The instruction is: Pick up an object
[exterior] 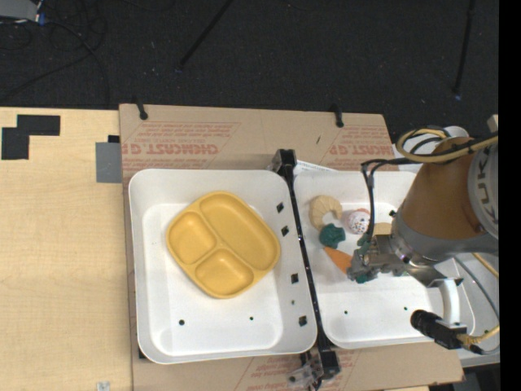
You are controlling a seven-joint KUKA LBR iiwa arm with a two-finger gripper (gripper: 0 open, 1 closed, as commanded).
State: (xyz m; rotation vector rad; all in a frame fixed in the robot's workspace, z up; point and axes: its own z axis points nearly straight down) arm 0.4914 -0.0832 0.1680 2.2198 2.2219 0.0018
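In the right bin (366, 324) lie a beige croissant-like piece (324, 210), a dark green lump (331, 235), an orange carrot-like piece (338, 258) and a small white and pink item (356, 221). My gripper (364, 269) is low in that bin, just right of the orange piece and below the green lump. Something teal shows at its tip. The arm's orange band (440, 198) hides the bin's right part.
The left bin (163, 324) holds a yellow divided plate (223, 243). A black divider bar (299, 259) runs between the bins. Cables and a black fitting (435, 326) sit at the right bin's lower right. Bare bin floor lies in front of the gripper.
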